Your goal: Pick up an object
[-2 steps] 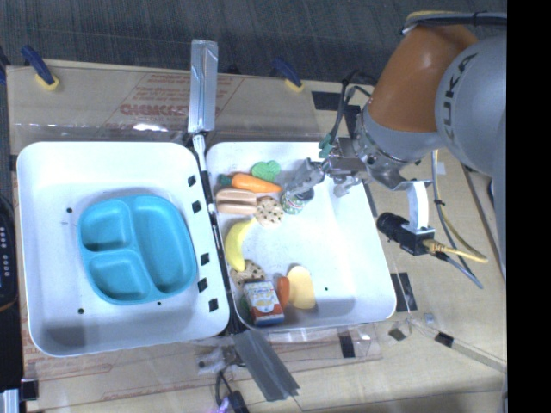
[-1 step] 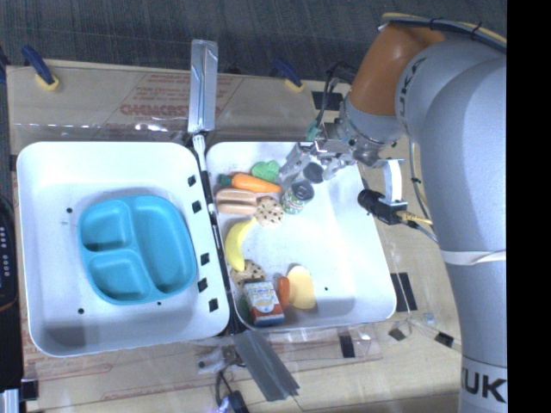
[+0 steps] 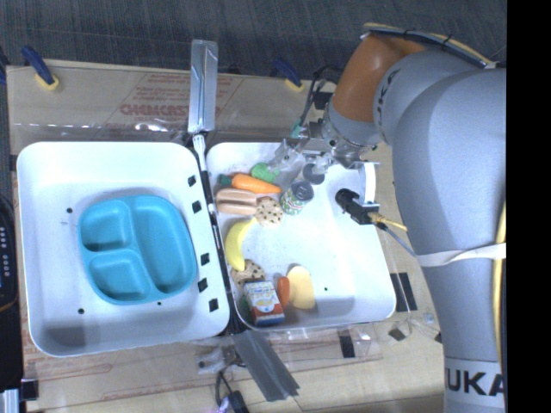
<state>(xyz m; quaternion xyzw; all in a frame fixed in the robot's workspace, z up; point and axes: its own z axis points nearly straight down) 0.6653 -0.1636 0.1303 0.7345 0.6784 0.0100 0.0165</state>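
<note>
The grey arm (image 3: 448, 144) reaches in from the right, its orange band (image 3: 366, 76) above the far edge of the right bin (image 3: 362, 265). Its end effector (image 3: 301, 166) hangs over that bin's far left part, just above the toys; how far it is open cannot be told, and nothing is visibly held in it.

The toys lie along the right bin's left side. Farthest are a carrot (image 3: 254, 182) and a hot dog (image 3: 237, 200), with a small jar (image 3: 295, 199) and a cookie (image 3: 269, 212) beside them. Nearer lie a banana (image 3: 236, 243), a small carton (image 3: 263, 303) with a picture label too small to read, and a pale rounded piece (image 3: 301, 286).

The left bin (image 3: 52, 317) holds a blue divided tray (image 3: 138, 248).

White letters "UKA" (image 3: 473, 384) show on the arm's lower casing. Faint red print (image 3: 155, 108) on the surface beyond the left bin is unreadable.
</note>
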